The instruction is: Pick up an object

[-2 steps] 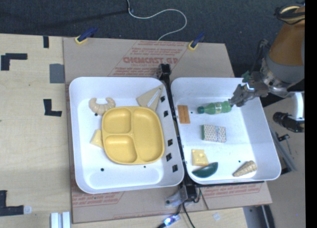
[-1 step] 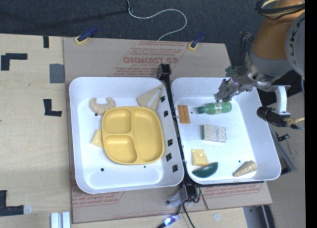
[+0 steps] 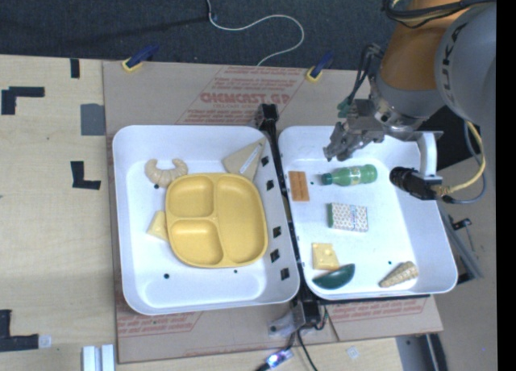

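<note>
The dark metal pincer [image 3: 339, 149] hangs over the upper part of the right-hand white bin [image 3: 426, 263], right of frame centre; whether it is released or clenched I cannot tell. Nothing visible sits in its grip. The nearest candidate is the small green plastic bottle [image 3: 349, 175], lying on its side just below the pincer. In my judgement, a good grasp means dropping straight down over the bottle's middle and closing across its narrow width, not along its length, so it cannot roll away. The small orange rectangular block [image 3: 299, 185] lies just left, so keep clear of it.
</note>
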Controlling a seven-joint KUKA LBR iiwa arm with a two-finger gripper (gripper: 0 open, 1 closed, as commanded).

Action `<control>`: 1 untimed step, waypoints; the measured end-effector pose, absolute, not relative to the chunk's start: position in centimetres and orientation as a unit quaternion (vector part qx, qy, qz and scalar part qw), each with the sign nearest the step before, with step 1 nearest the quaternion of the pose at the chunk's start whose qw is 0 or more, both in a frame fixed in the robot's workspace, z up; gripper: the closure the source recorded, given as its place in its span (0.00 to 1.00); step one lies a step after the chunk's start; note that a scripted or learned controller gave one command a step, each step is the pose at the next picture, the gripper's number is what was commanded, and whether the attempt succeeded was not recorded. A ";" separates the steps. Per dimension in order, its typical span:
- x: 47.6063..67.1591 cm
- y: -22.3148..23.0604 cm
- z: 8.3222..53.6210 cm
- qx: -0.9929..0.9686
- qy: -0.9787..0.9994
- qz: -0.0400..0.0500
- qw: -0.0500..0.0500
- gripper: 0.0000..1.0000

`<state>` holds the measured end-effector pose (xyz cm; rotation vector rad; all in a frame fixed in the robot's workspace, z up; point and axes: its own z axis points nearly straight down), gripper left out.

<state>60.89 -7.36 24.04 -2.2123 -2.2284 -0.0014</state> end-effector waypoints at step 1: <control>63.0 -1.4 23.1 -0.704 -0.710 0.000 0.001 1.00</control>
